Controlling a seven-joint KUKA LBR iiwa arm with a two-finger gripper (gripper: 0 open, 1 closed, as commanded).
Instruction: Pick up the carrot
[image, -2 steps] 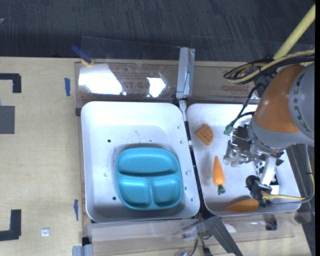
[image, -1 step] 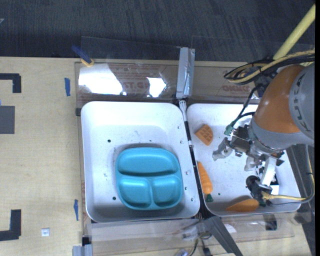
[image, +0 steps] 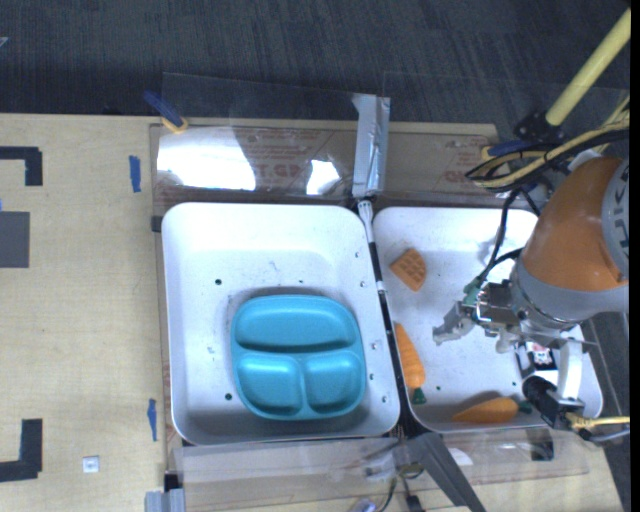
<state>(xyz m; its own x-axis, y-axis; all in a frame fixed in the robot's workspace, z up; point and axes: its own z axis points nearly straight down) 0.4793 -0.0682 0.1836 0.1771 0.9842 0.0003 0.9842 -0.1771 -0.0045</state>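
Nothing is lifted yet: the carrot (image: 409, 358) lies against the right bin's (image: 455, 228) left wall at centre frame, while the gripper (image: 452, 322) hovers just right of it, its grip impossible to tell.

Two white bins, left bin (image: 190, 300) and right bin (image: 450, 230), are being carried side by side by the bench (image: 80, 300) at frame centre.

Two bins stand side by side on the table (image: 70, 300). The left bin (image: 200, 250) holds a divided tray (image: 297, 352). In the right bin (image: 445, 230), a carrot (image: 409, 358) lies along the left wall, a waffle piece (image: 408, 268) behind it, and another carrot (image: 487, 409) near the front wall. The pincer (image: 462, 318) hangs over the right bin, between them.
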